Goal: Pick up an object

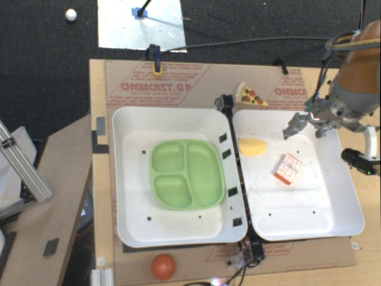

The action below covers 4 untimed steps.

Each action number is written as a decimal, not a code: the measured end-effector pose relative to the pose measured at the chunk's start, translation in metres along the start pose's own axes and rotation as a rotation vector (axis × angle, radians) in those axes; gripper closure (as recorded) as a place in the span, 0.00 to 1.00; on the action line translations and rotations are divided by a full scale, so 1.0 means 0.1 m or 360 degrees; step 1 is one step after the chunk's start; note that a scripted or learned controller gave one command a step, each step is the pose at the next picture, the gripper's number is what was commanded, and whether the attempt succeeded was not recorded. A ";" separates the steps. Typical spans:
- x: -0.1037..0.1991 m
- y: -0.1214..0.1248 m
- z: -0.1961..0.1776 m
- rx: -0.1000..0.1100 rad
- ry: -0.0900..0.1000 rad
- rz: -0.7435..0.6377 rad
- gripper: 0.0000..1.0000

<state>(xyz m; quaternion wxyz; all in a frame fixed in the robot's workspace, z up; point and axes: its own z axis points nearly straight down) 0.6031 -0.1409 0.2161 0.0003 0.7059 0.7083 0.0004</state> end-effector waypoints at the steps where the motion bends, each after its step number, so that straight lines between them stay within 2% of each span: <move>1: 0.08 0.06 0.48 0.0002 0.0000 -0.0004 0.00; 2: 0.15 0.00 0.94 0.0002 0.0000 0.0001 0.00; 3: 0.14 0.04 1.27 -0.0021 -0.0011 0.0001 0.00; 4: 0.15 0.02 1.19 -0.0008 -0.0002 0.0002 1.00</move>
